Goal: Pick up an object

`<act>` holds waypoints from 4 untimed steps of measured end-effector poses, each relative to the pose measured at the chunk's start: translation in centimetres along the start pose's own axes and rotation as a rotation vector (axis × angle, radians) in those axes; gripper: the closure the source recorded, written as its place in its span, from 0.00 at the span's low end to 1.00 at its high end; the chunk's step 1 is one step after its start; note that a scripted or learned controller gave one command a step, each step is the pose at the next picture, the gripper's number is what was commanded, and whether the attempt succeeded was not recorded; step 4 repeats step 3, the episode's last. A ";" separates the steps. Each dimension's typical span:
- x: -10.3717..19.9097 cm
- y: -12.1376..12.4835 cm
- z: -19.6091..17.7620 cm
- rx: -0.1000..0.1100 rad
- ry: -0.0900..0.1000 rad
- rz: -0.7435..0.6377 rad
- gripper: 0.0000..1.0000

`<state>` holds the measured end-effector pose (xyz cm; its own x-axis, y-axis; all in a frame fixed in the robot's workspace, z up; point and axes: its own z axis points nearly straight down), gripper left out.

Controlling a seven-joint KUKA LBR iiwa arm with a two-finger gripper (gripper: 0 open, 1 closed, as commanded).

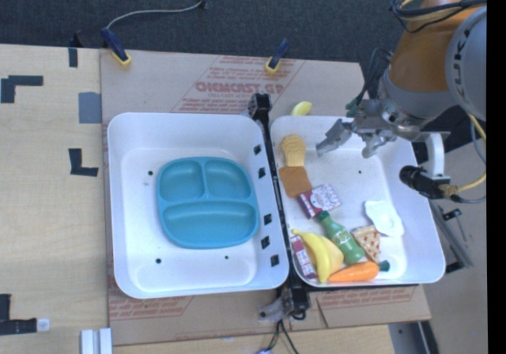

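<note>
Hanging over the far end of the right bin (431, 246), the gripper (353, 141) has its two fingers spread apart with nothing between them, one finger (332, 139) reaching toward the bin's left side and the other pointing down beside it. Below and to the left of it, against the divider, lie a ridged tan piece like a waffle cone (293, 149) and a brown square like toast (295, 180), touching end to end. Near them sits a small dark red packet (320, 199) with white print too small to read. Toward the near end cluster a green bottle (341, 238), a banana (317, 254), a carrot (354, 272), a pizza slice (368, 242) and a white crumpled piece (385, 217). A yellow object (301, 109) rests just outside the bin's far rim. The left bin (126, 186) holds a blue divided plate (209, 201). Red lettering on the cardboard sheet (229, 90) under the bins appears to read "CHEMCAST GP". On the arm (443, 52), part of the letters "KU" shows at the right.
</note>
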<state>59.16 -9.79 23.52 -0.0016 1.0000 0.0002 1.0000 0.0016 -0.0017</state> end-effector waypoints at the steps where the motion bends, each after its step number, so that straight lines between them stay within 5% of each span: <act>1: -1.6 7.6 8.8 0.002 0.000 0.001 0.00; 2: 0.4 6.0 14.9 -0.002 -0.001 0.000 0.00; 3: 0.4 6.1 13.9 -0.003 -0.001 0.000 1.00; 4: 0.4 6.1 13.9 -0.003 -0.001 0.000 1.00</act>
